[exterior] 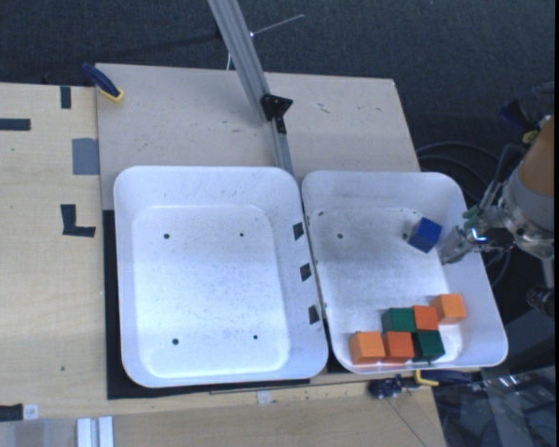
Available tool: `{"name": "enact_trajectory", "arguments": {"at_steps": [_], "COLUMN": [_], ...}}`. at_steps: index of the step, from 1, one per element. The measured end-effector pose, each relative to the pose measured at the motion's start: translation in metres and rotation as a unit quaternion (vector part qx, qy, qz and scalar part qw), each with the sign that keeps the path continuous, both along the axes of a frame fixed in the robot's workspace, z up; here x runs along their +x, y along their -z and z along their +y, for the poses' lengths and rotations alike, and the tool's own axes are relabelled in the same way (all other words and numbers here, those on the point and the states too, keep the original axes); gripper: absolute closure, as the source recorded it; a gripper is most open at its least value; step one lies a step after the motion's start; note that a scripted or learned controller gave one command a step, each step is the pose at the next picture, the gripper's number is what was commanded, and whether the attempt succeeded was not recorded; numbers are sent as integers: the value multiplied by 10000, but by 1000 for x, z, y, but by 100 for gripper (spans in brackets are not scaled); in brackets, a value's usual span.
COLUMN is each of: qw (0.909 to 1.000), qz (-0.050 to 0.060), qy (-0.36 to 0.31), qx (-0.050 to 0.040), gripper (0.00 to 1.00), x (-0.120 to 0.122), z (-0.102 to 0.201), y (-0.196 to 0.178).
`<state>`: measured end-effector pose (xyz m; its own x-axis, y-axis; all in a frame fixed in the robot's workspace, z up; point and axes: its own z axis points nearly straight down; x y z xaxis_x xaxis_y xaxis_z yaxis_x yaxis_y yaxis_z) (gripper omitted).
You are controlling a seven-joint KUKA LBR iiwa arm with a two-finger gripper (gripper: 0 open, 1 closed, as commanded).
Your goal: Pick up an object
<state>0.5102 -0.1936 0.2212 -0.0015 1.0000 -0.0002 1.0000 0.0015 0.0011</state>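
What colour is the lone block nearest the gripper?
Blue block, seen in the camera view.

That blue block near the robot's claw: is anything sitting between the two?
Nothing visible does. The blue block lies alone in the right bin, just left of the gripper; the orange and green blocks cluster at the near edge.

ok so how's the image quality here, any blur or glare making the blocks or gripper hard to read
Camera view: lighting is even and soft, with no harsh glare on the right bin; the blue block and the orange and green blocks read clearly though slightly soft; the gripper at the bin's right rim is small and blurred.
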Motion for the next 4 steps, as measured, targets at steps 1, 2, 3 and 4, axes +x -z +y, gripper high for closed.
{"name": "enact_trajectory", "arguments": {"at_steps": [1, 2, 3, 4], "qw": [10000, 10000, 10000, 10000], "qz": [3, 8, 11, 22], "qy": [-30, -29, -31, -34], "qx": [11, 13, 11, 9], "gripper": [100, 100, 100, 100], "x": [13, 11, 19, 18], "z": [56, 110, 163, 228], "y": [-8, -17, -24, -17]}}
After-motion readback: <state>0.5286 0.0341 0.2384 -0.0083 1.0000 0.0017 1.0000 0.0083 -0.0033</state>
